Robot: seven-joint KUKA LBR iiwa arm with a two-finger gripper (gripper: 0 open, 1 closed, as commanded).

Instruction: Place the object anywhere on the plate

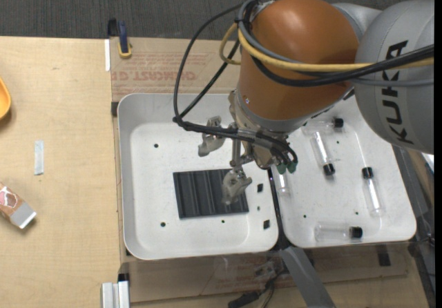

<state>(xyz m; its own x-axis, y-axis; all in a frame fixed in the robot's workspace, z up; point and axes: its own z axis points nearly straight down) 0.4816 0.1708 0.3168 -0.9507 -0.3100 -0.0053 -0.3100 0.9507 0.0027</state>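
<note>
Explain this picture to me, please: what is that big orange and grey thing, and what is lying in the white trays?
That is a robot arm, seen from one camera fixed above the bench and looking down at a slant. The arm reaches in from the right. At its tip hangs a gripper, a two-finger hand, just above a dark ribbed plate in the left bin. Whether it holds anything is too small to tell. The right bin holds several clear tubes with black caps. On the wooden bench to the left lie a few small odds and ends.
</note>
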